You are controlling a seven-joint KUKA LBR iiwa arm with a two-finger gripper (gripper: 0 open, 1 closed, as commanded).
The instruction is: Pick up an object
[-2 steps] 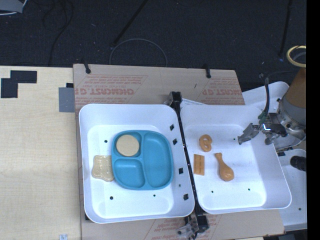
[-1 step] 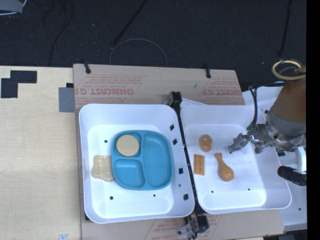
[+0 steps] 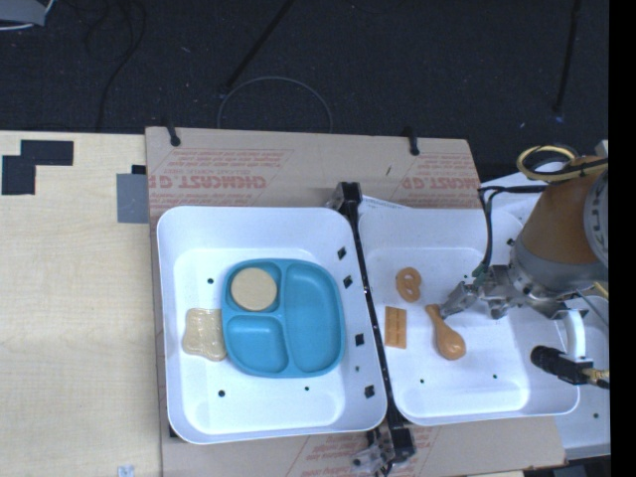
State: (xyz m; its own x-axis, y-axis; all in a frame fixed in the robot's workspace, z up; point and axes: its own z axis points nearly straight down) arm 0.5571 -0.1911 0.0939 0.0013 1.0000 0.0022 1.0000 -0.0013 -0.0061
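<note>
In the right bin lie a brown pretzel, a flat orange-brown cracker and a tan drumstick-shaped piece. My gripper hangs low over this bin's right half. Its tip is just right of the drumstick's thin upper end, close to it. Whether they touch is unclear. Nothing shows in its grasp. The grey arm with its orange band comes in from the right.
The left bin holds a blue divided plate with a round tan cookie in its upper left compartment. A pale toast-like piece lies left of the plate. A black divider separates the bins.
</note>
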